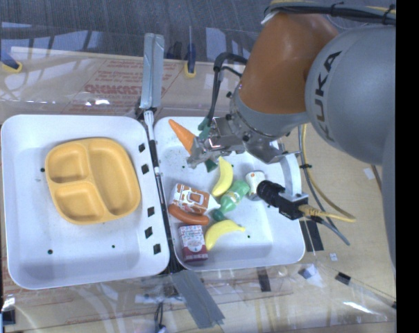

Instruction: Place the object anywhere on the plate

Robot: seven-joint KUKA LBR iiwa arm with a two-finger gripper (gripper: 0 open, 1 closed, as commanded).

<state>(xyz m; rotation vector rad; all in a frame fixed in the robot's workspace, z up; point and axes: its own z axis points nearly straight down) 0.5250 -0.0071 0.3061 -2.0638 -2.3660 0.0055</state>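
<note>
A yellow plate [91,179] with three compartments lies in the left bin [22,255]. My gripper [208,150] hangs low over the upper middle of the right bin [282,245]. It is just right of an orange carrot [182,134] and just above the top end of a yellow banana [225,177]. The wrist and arm hide what lies directly under it. I see nothing clearly held.
The right bin also holds a green bottle [232,200] with a white cap, a second banana [222,232], an orange snack box [189,198], a sausage [189,216] and a red packet [192,243]. A raised divider [151,186] separates the bins.
</note>
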